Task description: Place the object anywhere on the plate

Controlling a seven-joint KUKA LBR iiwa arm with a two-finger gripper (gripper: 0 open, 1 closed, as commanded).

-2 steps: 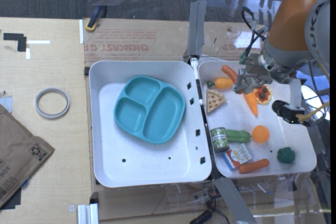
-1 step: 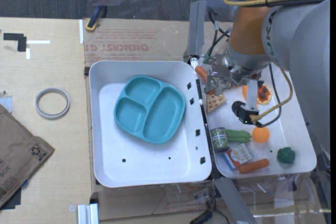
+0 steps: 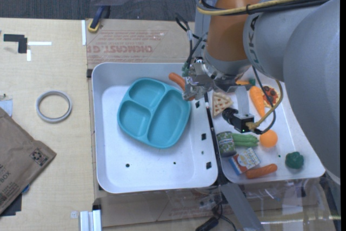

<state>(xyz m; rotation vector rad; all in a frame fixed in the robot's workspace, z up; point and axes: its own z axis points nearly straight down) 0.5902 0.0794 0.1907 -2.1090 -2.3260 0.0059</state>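
Note:
A teal divided plate (image 3: 153,113) lies in the left white bin (image 3: 157,176), toward its back. My gripper (image 3: 191,89) hangs at the plate's upper right rim, close to the wall between the two bins. A small orange sausage-like piece (image 3: 175,79) shows just left of the gripper, behind the plate's rim. Whether the gripper holds that piece or it rests on the bin floor cannot be told. The arm's grey and orange wrist (image 3: 232,24) covers the area behind the gripper.
The right bin (image 3: 308,140) holds a pizza slice (image 3: 221,103), a carrot (image 3: 257,100), an orange ball (image 3: 268,139), a green pickle (image 3: 244,140), a broccoli piece (image 3: 294,159) and a red sausage (image 3: 261,171). A tape ring (image 3: 54,106) and a cardboard box (image 3: 16,162) lie on the bench at the left.

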